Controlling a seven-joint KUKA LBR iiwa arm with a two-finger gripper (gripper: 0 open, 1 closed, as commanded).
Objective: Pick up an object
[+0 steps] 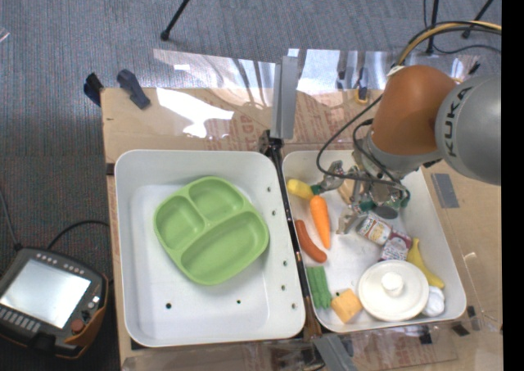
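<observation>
My gripper (360, 195) hangs low over the back half of the right bin (434, 222), under the orange wrist band. Just left of it lie an orange carrot (320, 220) and a yellow piece (300, 189). A small labelled jar (381, 232) lies right beneath and in front of the gripper. A red-brown sausage (309, 242) lies along the bin's left wall. The gripper's body and cables hide what is directly under it.
At the right bin's front sit a white round lidded bowl (393, 288), a cheese wedge (347, 305), a green piece (318, 286) and a banana (422, 261). The left bin (139, 296) holds a green divided plate (211, 228). A handheld control pendant (49, 296) lies on the floor at left.
</observation>
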